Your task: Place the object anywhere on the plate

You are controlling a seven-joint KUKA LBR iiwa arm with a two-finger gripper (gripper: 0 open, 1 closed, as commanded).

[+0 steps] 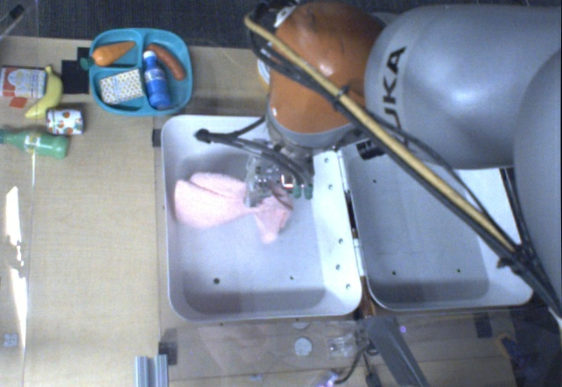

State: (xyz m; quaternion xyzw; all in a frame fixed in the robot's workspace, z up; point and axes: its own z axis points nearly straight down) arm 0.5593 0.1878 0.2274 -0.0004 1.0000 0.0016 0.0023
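Gripper (279, 176) sits over pink cloth (224, 201), covering its right part; finger position indistinct. Arm (457, 69) hides right bin's (439, 275) far corner. Counter (79, 271) cut off left.

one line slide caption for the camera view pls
Gripper over a pink cloth in the left white bin.

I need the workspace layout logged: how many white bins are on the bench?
2. The left bin holds a pink cloth under the gripper; the right bin sits beside it, partly covered by the arm.

"KUKA" lettering on grey arm (457, 69) housing, partly visible
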